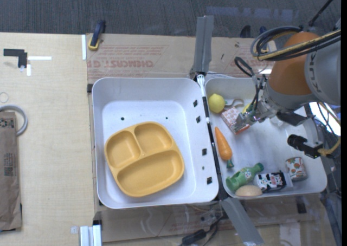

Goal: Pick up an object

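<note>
My gripper (250,115) is low in the right bin (271,142), near its far left part, under the orange wrist band. Its tip rests at the right edge of a small pink and white box (232,120); I cannot see whether the box is held. A yellow lemon (216,102) lies just left of the box. An orange carrot (223,143) lies below the box along the bin's left wall.
A green bottle (244,176), a beige round item (248,191), a black and white carton (270,181) and a small can (295,168) lie along the right bin's front. The left bin (108,109) holds a yellow divided plate (144,158).
</note>
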Controlling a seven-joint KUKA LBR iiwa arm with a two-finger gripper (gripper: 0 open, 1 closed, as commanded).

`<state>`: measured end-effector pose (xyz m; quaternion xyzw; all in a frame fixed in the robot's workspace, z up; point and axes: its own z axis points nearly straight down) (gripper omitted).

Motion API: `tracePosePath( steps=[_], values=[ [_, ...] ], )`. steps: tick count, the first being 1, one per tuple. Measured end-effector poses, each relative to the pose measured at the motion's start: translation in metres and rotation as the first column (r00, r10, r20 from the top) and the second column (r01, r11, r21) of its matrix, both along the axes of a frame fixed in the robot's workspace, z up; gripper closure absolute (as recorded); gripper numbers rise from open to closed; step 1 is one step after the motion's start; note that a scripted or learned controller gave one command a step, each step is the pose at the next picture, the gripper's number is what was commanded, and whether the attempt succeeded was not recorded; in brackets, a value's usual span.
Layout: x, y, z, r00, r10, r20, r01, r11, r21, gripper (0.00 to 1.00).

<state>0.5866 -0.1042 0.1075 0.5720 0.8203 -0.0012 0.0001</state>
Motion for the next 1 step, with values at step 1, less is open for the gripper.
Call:
tracePosePath(
  steps=[1],
  values=[
    [0.0509,0.0726,0.0835,0.994,-0.105,0.002,0.105,0.994,-0.001,1.00]
  ],
)
